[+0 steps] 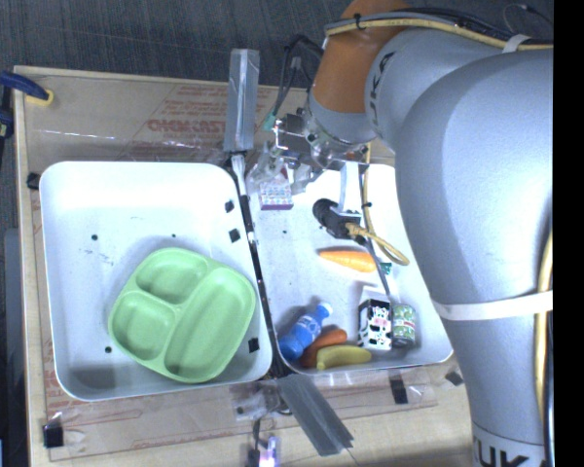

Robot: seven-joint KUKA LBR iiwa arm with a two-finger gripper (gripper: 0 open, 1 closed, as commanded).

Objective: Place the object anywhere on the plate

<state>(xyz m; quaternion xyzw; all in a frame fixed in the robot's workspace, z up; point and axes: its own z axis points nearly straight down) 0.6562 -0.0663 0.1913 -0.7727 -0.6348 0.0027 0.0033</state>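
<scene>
One thing must go onto the green plate [183, 314], and the picking step looks to be in hand: the jaws [275, 178] hang at the far end of the right bin [302, 241], whether spread or pressed together I cannot tell. Carrot [347, 258], blue bottle [303, 330] and milk carton [374, 324] lie nearer the camera than the jaws, the plate off in the other bin. Next comes a firm grasp and a carry across the divider. Grey arm [467, 163] bends in low from the right, wrist tipped downward

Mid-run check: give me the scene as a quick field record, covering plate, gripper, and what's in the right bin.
plate: green divided plate, left bin, nothing on it
gripper: gripper over far end of right bin, near the divider
right bin, middle: carrot
right bin, near edge: blue bottle, banana, cow-print carton, small can
task state: not yet done
</scene>
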